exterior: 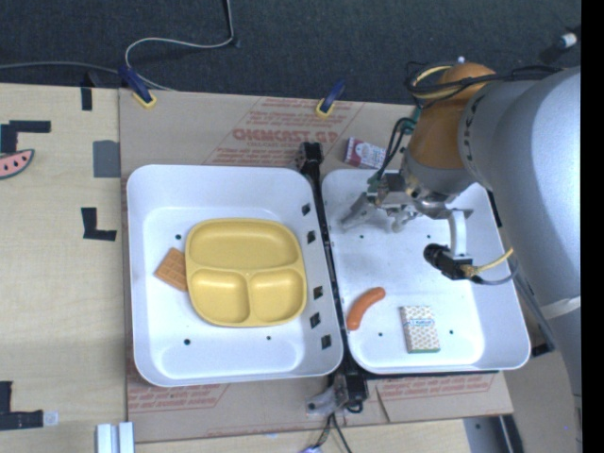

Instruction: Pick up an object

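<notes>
Over the right bin [491, 343], the gripper [377, 210] hovers with fingers spread, holding nothing; the sausage [365, 307] and small box [420, 329] lie nearer the front. Reaching seems underway; next, descend over one.

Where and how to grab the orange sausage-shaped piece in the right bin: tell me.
Grip the orange sausage-shaped piece at its middle, coming straight down from above. It lies flat on the right bin floor, slanting toward the upper right, so close across its narrow width. Bare floor flanks both long sides; the small box sits apart.
</notes>
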`<action>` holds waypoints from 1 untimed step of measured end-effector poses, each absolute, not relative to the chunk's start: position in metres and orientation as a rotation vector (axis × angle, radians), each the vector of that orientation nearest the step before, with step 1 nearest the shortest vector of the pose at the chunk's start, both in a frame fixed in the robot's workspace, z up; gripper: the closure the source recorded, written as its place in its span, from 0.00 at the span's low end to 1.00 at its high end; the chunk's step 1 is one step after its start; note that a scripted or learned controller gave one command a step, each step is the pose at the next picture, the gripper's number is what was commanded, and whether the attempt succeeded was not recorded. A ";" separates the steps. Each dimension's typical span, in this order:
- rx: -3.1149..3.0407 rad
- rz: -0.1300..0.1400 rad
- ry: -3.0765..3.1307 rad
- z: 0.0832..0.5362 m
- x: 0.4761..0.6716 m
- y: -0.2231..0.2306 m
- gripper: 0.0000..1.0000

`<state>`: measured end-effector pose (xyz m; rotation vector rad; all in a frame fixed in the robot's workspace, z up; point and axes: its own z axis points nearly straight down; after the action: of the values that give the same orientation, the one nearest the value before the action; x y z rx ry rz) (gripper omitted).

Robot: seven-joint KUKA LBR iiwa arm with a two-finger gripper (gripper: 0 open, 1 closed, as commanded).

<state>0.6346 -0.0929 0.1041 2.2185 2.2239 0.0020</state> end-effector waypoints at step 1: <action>2.219 0.003 2.226 0.113 0.635 -0.092 1.00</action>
<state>0.6346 -0.0921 0.1133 2.2193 2.2260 0.0033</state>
